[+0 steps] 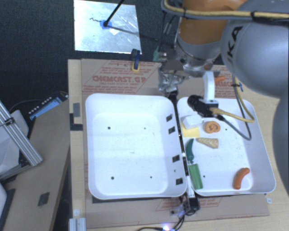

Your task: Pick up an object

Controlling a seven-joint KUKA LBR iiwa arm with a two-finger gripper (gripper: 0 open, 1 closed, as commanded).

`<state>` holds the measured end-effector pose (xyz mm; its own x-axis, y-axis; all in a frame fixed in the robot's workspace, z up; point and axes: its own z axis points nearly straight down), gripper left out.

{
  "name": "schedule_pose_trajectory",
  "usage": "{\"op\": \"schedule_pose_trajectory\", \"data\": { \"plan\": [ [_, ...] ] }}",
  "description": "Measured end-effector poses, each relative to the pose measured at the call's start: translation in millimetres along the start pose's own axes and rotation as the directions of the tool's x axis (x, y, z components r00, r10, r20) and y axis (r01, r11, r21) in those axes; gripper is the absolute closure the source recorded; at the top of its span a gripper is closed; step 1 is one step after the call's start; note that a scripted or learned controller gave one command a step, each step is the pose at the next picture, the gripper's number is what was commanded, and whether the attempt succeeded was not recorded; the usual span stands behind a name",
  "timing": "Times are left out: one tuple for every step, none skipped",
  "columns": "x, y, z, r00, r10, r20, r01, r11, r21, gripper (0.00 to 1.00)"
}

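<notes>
Camera view: grey arm (257, 45) enters from the upper right of the frame, orange band (203, 13) at the top edge. End effector (170, 88) sits at upper centre, over the far end of the seam between the two bins, just above their top rims. Cannot tell if it is wide or narrow; nothing seen held in it.

Left bin (131, 149), white and shallow, fills centre-left of the frame. Right bin (246, 144) touches it along the centre line and carries all the candidate objects, mostly in its left half:
- white block (191, 121), upper left of the bin, below and right of the end effector, apart from it
- yellow block (190, 131), touching the white block's lower edge
- orange ring (211, 127), just right of both blocks
- tan wedge (208, 143), just below the ring, point facing left
- dark green piece (189, 150), curved, against the left wall
- light green block (195, 175), just below the dark green piece, near the bottom left corner
- orange sausage (241, 178), lower right of the bin, well apart from the rest

Both bins rest on a cardboard sheet (117, 76) with red print, on the table (47, 149). Blue and yellow clamp (135, 60) at the sheet's top edge. Silvery sheet (106, 27) at upper left of the frame.
</notes>
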<state>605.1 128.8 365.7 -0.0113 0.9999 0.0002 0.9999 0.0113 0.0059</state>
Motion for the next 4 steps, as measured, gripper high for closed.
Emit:
{"op": "schedule_pose_trajectory", "data": {
  "plan": [
    [13, 65, -11, 1.0, 0.006, 0.0, -0.006, 1.0, 0.0, 1.0],
    [24, 60, -76, 1.0, 0.005, -0.002, -0.005, 1.0, -0.003, 1.0],
    [32, 40, -112, 1.0, 0.005, -0.002, -0.005, 1.0, -0.001, 1.0],
    [42, 19, -147, 1.0, 0.005, -0.002, -0.005, 1.0, 0.0, 1.0]
  ]
}}
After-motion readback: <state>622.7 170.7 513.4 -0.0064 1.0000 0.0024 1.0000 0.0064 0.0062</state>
